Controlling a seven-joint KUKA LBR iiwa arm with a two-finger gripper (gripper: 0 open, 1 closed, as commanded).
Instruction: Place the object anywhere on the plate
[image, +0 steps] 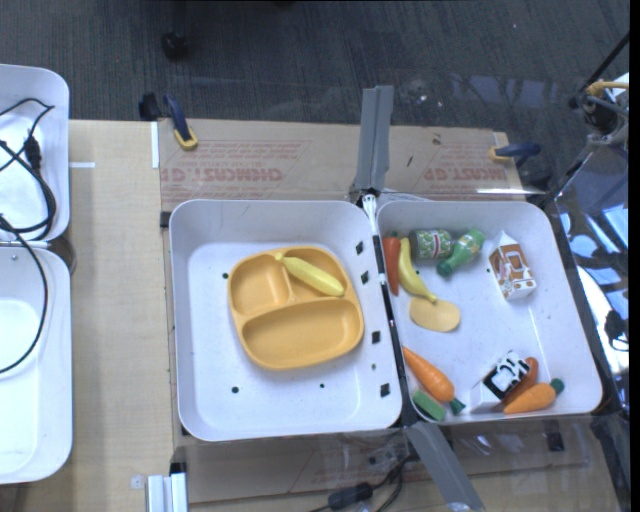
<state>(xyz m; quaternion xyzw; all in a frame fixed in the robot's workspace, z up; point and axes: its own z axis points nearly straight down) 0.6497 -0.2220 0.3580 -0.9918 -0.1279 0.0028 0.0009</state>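
Plate (296, 328): yellow, sectioned, in the left bin (200, 300).
Object: a yellow banana-like piece (313, 275) lies across the plate's upper right compartment.
Gripper: state cannot be told.
Advice: release low, over a compartment.

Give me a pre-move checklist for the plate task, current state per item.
1. Plate sits flat in the left bin: ok.
2. Object on plate: a yellow banana-like piece lies in its upper right compartment: ok.
3. Large front compartment free for another placement: ok.
4. Pickable items in the right bin: banana, green bottle, carton, carrot: ok.
5. Banana lies against a red piece, tight grasp: not ok.
6. Claw state: cannot tell.
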